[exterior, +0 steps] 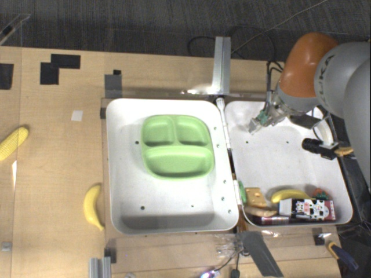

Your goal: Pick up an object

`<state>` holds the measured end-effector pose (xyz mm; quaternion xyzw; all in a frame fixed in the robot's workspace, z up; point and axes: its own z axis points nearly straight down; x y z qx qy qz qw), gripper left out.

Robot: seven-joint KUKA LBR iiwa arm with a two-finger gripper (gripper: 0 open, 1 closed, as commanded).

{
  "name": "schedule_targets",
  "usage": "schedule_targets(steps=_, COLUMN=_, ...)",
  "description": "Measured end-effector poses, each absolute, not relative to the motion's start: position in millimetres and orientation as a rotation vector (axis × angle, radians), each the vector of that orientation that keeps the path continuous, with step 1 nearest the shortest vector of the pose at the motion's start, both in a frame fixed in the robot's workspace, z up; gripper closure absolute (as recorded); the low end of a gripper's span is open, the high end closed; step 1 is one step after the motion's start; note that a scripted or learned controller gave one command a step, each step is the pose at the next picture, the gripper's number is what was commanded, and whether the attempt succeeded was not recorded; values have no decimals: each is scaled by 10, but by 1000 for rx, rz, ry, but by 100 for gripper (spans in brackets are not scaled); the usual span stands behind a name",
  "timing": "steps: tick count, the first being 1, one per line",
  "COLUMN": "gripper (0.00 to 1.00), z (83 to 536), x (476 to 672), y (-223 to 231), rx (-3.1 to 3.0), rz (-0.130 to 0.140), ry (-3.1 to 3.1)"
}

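Clutter along right bin point(290, 155) near edge: banana point(288, 195), toast slice point(255, 198), printed carton point(313, 208). Gripper point(259, 122) hovers over bin's far-left corner, well apart from them (finger state: cannot tell). Green divided plate point(175, 145) sits in left bin point(122, 172). 2 yellow items on bench point(52, 172): banana point(93, 206), corn point(11, 143).

A bulky grey arm point(348, 77) with a rounded orange band point(301, 68) and black cables.
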<state>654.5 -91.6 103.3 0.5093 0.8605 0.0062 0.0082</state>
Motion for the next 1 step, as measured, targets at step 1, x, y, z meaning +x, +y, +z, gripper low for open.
schedule_targets(steps=1, gripper=100, z=1877, x=6347, y=-677, rx=1377, rz=7, ry=2814)
